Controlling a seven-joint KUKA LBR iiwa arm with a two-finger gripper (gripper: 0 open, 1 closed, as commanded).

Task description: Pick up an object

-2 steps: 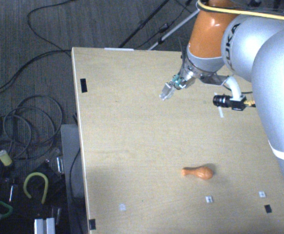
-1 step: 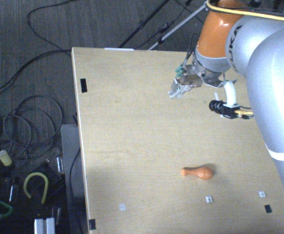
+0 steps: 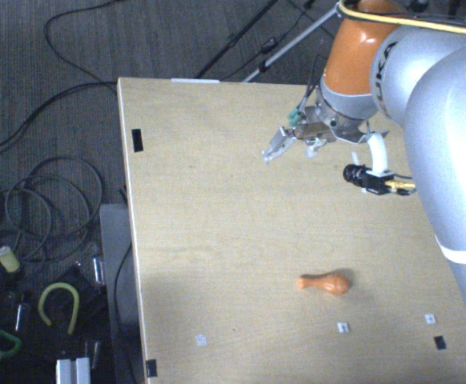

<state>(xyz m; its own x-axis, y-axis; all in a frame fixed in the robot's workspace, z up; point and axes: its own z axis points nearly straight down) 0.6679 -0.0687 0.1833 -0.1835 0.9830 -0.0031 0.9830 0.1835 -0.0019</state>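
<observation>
Camera view: wooden bench [image 3: 217,214], seemingly carpeted floor [image 3: 49,46].

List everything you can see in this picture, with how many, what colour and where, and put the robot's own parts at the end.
Board: one, pale wood, centre, with small black and white marks near its edges.
Orange object: one, pear-shaped, lower right of the board.
Cables: several, black, on the grey floor at left.
Hook: one, yellow-green, lower left floor.
Stand legs: a few, grey, top centre.
Arm: one, grey with orange band, right side.
Gripper: one, metal, above the board's upper right, away from the orange object.
</observation>
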